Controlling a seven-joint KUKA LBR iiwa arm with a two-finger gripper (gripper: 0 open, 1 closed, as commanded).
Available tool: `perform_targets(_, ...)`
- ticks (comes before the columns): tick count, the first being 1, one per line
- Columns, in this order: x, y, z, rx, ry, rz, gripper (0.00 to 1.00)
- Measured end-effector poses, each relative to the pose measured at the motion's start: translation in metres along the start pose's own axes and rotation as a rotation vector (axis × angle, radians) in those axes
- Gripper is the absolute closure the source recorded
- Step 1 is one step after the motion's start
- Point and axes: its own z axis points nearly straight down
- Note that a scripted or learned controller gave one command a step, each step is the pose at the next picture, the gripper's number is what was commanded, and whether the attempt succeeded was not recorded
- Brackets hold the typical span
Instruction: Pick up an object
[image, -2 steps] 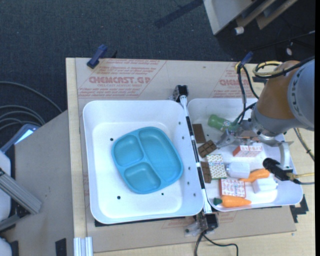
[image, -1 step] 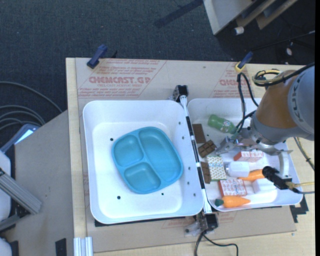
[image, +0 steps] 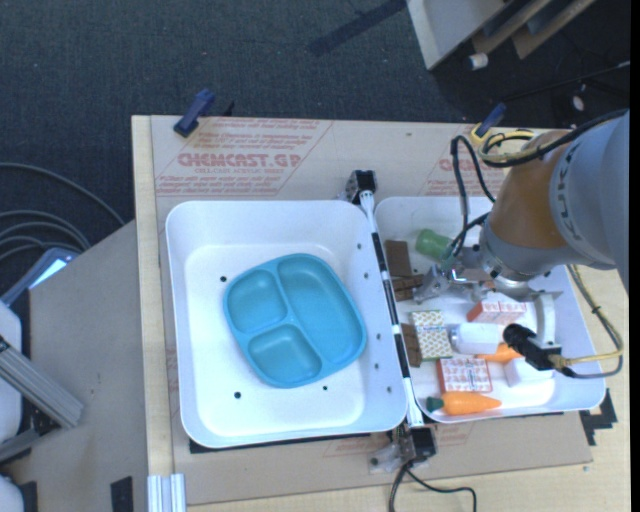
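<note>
Arm is reaching down into right bin (image: 590, 395), gripper (image: 438, 283) hovering near brown block (image: 397, 258) amid clutter; claw state: cannot tell. Carrot (image: 468, 404) is lying at near rim. Judged approach step; next needs one target centred before closing

Arm (image: 590, 190): grey rounded casing, broad orange band (image: 525, 205) above wrist. Black cables (image: 462, 185) loop alongside band. Gripper (image: 440, 283): silvery metal parts, white fittings.

Even, bright overhead light; soft shadows inside the bins (image: 190, 300). Mild glare on white plastic. Focus moderately sharp, small items grainy. Floor dim.
</note>
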Motion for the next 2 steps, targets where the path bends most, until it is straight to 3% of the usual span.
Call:
perform_targets(1,0.0012,0.0002,-0.0093,0.0,0.002,-0.001,1.0)
perform_targets(2,0.0012,0.0001,-0.0092,0.0,0.002,0.0,0.0)
